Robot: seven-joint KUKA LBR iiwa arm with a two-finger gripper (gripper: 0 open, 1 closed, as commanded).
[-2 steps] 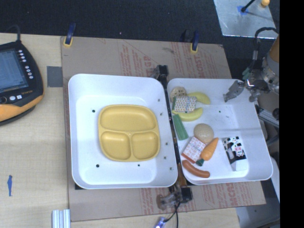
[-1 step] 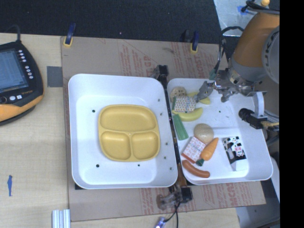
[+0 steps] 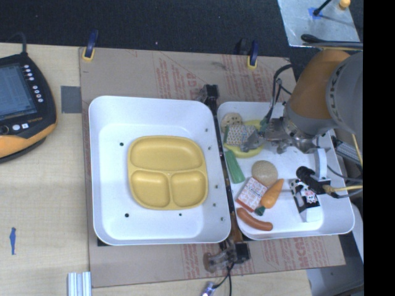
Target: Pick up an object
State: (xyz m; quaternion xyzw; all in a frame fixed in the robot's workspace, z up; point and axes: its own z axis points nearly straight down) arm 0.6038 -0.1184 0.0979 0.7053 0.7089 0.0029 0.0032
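You see the arm [image 3: 321, 91] reaching in from the right, its orange band above the wrist, bent down over the far part of the right bin [image 3: 336, 224]. The hand [image 3: 258, 139] hangs low at the yellow bowl-like dish [image 3: 244, 150] near that bin's far left corner; whether it is open or closed you cannot tell from this angle. Near you in the same bin lie a toy carrot [image 3: 272, 193], a beige round piece [image 3: 264, 170], a red-and-white packet [image 3: 251, 193], a toy sausage [image 3: 254, 220], a green stick [image 3: 234, 166] along the left wall, and a black-and-white item [image 3: 307, 193] toward the right. The left bin [image 3: 105, 165] holds a yellow divided plate [image 3: 167, 171]. A teach pendant [image 3: 21, 106] rests on the surface [image 3: 43, 227] at far left.
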